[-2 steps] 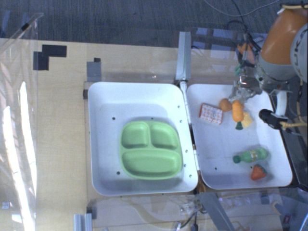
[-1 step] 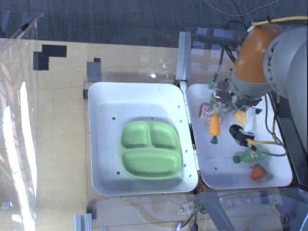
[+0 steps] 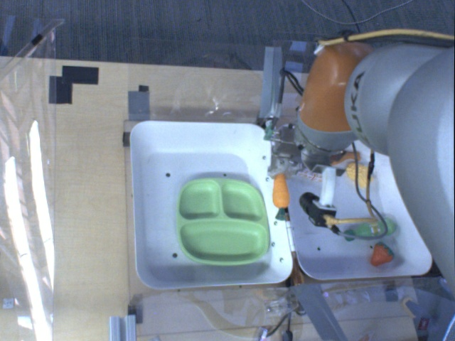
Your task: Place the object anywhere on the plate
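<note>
A green divided plate lies in the left bin. My gripper hangs over the rim between the two bins, just right of the plate's upper right corner. It is shut on an orange carrot. The carrot points downward from the fingers, with its top end hidden between them. Its lower end is level with the plate's right edge but not over the plate.
In the right bin lie a red strawberry at the front right, a green item beside it, and a yellow corn cob partly under the arm. The arm covers most of that bin's back.
</note>
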Controlling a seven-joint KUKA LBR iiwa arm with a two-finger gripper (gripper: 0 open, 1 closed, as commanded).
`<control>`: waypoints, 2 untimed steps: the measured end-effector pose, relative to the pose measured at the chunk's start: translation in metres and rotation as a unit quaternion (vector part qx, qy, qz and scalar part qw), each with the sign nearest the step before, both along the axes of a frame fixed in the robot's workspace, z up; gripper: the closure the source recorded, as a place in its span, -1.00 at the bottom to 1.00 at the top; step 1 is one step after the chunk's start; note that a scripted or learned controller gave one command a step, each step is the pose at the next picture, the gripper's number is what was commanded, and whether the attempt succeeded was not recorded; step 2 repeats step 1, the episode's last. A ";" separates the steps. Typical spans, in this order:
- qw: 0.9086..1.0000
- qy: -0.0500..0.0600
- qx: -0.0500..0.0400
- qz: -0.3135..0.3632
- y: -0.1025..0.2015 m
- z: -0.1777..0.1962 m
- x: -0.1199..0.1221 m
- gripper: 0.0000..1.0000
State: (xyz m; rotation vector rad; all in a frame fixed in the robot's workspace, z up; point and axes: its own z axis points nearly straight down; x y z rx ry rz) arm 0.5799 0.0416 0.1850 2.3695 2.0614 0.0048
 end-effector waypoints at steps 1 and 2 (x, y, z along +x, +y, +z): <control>1.000 0.000 0.000 -0.001 0.000 0.000 0.000 -1.00; 1.000 0.000 0.000 -0.001 0.000 0.000 0.000 -1.00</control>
